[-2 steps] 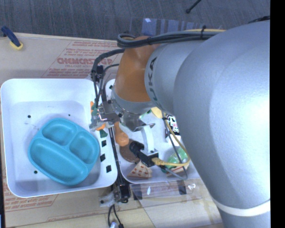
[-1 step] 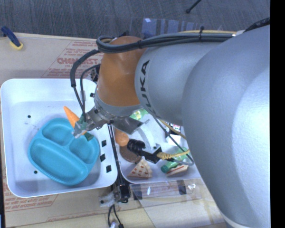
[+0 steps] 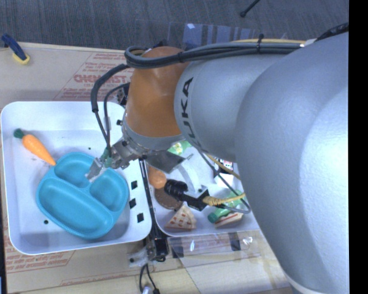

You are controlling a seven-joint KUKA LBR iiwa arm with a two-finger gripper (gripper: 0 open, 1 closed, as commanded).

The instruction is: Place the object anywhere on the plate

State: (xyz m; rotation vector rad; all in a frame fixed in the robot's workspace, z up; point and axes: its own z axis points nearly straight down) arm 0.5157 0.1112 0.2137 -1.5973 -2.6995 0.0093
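Fingers [image 3: 100, 166] hover at the blue plate's [image 3: 80, 210] upper rim.
Can't tell whether they're apart or clamping anything; carrot [image 3: 38, 148] lies well left, toy food right, awaiting transfer.

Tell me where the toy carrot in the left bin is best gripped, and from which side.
Probably across the middle of the toy carrot, coming straight down from above. It lies flat on the left bin floor, slanting, its green top toward the far-left corner. Close across its narrow width; the blue plate sits close by its tip.
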